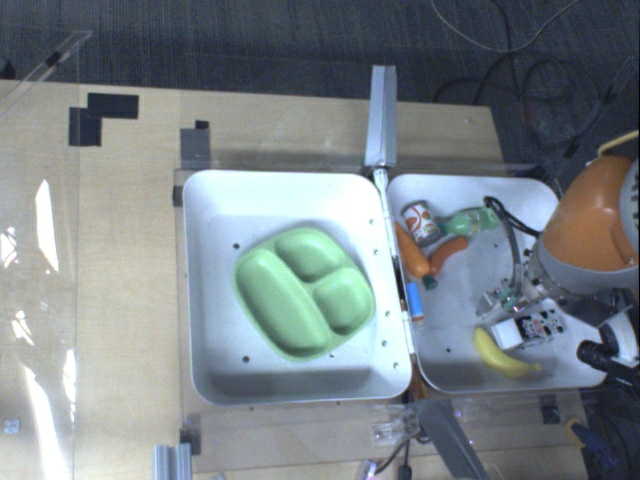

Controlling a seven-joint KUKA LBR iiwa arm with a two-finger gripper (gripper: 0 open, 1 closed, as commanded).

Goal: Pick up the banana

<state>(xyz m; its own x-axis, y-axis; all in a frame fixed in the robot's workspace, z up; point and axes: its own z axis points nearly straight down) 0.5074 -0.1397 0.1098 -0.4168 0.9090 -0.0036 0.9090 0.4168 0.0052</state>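
The yellow banana (505, 356) lies in the right bin (450, 373), near its front edge, curved side toward the front. My gripper (520, 316) hangs just above and behind the banana, at the end of the arm with the orange band (598, 218) coming in from the right. Its wrist hardware and cables cover the tips, and the banana looks to be resting on the bin floor, partly tucked under a white part of the gripper.
In the right bin's far left corner sit a small can (420, 220), a green bottle (470, 222), an orange carrot-like piece (410, 253) and a red sausage-like piece (446, 252); a blue marker (414, 305) lies by the divider. A green divided plate (303, 290) sits in the left bin (210, 268).
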